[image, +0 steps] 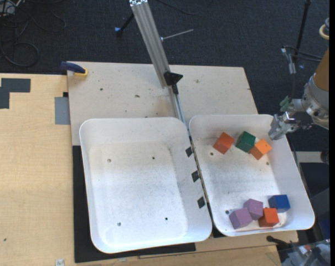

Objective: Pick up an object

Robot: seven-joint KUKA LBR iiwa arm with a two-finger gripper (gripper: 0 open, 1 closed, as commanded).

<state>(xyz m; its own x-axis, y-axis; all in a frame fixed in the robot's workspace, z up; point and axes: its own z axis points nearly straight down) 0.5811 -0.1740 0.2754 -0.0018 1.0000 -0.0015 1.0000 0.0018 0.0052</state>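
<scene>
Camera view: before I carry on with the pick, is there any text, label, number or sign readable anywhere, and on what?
No readable text, brand or number anywhere.
The slanted metal bar carries a small black-and-white checker marker at its top: a pattern, no characters.
The blocks in the right bin, such as the green block, show plain faces.
The end effector shows no legible marking.
</scene>
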